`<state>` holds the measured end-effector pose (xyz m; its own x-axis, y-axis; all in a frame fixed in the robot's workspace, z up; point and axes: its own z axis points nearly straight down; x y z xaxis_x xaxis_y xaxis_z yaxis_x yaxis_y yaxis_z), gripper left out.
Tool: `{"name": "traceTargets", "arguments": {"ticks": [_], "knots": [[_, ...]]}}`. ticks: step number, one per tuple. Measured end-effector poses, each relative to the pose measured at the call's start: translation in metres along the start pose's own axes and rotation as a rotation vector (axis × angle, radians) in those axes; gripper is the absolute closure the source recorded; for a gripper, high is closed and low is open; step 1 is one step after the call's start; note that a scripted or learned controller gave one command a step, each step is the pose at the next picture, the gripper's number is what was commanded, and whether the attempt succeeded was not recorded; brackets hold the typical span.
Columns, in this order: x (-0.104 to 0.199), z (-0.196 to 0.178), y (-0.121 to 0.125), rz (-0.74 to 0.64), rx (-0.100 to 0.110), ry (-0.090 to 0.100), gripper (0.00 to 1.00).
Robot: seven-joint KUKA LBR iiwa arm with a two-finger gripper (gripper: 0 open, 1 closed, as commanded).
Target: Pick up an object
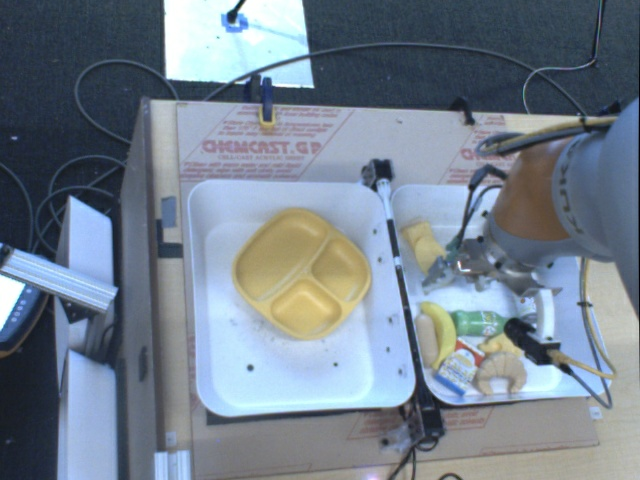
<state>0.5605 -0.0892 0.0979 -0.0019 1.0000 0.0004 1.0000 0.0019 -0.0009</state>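
Observation:
My gripper [447,268] hangs low over the middle of the right bin [570,388], at the end of the grey arm with its orange band [530,193]. It sits just right of a pale yellow block [420,242] and above a banana [436,330]. A green bottle [478,321] lies on its side just below the gripper. A croissant [503,371], a small printed carton [456,372] and a small yellow piece [497,345] crowd the bin's front edge. I see nothing held in the gripper.
The left bin [215,298] holds a yellow three-compartment plate [302,271]. A black divider rail [397,268] runs between the bins. Cables trail from the arm over the right bin's front right corner [590,353].

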Motion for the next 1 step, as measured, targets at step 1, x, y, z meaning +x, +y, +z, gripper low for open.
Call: {"name": "traceTargets", "arguments": {"ticks": [1], "knots": [[0.0321,-0.0869,-0.0721,-0.001,-0.003,0.0,0.0]]}}
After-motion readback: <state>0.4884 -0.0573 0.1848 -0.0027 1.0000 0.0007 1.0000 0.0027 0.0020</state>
